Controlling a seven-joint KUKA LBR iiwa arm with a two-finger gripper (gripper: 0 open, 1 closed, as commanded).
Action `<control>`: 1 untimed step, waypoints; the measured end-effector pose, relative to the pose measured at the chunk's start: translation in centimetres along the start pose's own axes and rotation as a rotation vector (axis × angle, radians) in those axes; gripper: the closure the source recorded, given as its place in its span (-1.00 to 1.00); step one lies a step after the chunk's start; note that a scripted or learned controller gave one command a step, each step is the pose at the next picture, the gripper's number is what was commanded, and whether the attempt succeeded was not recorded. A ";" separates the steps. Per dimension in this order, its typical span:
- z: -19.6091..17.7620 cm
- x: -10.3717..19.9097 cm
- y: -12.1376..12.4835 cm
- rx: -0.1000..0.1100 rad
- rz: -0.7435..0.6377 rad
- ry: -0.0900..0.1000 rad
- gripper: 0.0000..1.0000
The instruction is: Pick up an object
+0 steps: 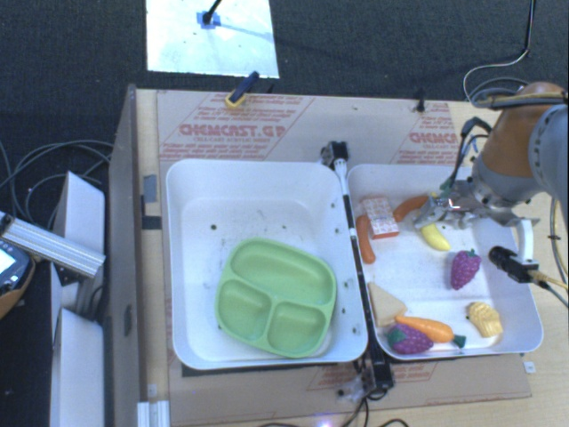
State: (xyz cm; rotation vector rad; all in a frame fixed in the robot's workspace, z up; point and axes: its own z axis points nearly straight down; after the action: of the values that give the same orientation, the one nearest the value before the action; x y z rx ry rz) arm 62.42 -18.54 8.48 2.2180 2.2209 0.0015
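Right bin: end effector low just above yellow banana; finger state unclear. Green tray in left bin.

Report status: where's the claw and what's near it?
Claw low in right bin, above yellow banana. Orange carrot close alongside. No grasp seen.

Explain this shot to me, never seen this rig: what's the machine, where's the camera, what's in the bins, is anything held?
One fixed camera looks down at a slant on two white bins. The grey and orange robot arm reaches in from the right; its gripper sits low in the right bin, beside a yellow banana. I can't tell whether it holds anything. That bin also has toy food: purple grapes, a carrot, a sausage. The left bin holds a green divided plate.
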 end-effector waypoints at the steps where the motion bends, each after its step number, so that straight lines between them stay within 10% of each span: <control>1: 0.6 1.0 3.2 0.063 0.012 0.014 -1.00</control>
State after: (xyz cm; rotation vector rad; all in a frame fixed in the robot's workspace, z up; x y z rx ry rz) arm 65.66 -17.55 7.91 2.2698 2.2461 -0.0539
